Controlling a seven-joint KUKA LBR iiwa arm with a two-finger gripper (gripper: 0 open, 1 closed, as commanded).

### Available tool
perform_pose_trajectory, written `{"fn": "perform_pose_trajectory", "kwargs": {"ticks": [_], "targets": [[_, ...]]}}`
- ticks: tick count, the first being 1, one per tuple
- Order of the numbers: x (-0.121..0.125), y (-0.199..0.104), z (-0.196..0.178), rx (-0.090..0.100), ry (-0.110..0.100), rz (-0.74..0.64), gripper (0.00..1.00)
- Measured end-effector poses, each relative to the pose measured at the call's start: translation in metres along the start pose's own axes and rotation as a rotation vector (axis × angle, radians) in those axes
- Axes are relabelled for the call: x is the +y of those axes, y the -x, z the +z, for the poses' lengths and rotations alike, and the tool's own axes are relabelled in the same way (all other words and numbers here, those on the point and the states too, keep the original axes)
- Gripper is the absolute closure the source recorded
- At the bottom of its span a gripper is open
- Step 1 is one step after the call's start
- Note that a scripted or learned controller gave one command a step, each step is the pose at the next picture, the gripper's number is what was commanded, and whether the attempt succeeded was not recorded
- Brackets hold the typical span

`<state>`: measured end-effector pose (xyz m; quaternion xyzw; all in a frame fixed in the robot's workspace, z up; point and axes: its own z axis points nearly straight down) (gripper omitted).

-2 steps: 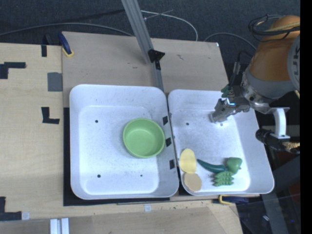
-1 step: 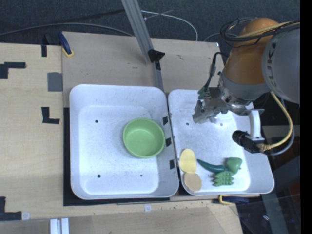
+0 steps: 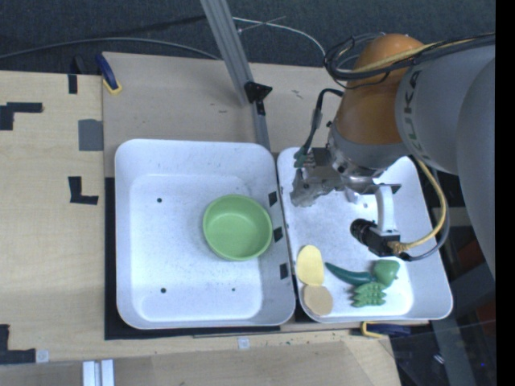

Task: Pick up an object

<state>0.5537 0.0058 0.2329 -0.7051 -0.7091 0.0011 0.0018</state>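
A small cluster of toy food lay in the near corner of the right bin [image 3: 430, 292], the bin closer to the arm. It held a pale yellow, egg-shaped piece [image 3: 310, 264], a tan round piece [image 3: 318, 299] just below and touching it, a dark green curved pod [image 3: 348, 273], a lighter green lump [image 3: 386, 270] at the pod's far end, and a spiky green piece [image 3: 369, 296] beneath that. All looked like light, hard moulded plastic, probably smooth and a little slippery. The yellow piece seemed the easiest to take, pinched across its narrow width, though it sat close against the bin's left wall. The pod was slim and would need a grip across its middle. The pieces crowded one another, so closing on one might nudge its neighbours.

The gripper [image 3: 310, 187] hung over the upper left part of the same bin, well apart from the cluster and holding nothing visible. Whether it was open or closed could not be told from this angle. The grey arm [image 3: 451, 111] with its orange band [image 3: 378, 63] loomed over the bin's far side, and a black cable fitting [image 3: 366, 233] dangled between gripper and toys.

In the left bin [image 3: 145, 167] sat a single green bowl [image 3: 236, 227], upright, wide and harder to pinch except at its rim. A metal pole [image 3: 229, 43] rose behind both bins.
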Motion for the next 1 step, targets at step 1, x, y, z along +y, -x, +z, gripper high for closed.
{"fn": "perform_pose_trajectory", "kwargs": {"ticks": [1], "targets": [[0.0064,-0.0582,-0.0058,0.001,0.002,-0.002,1.0]]}}
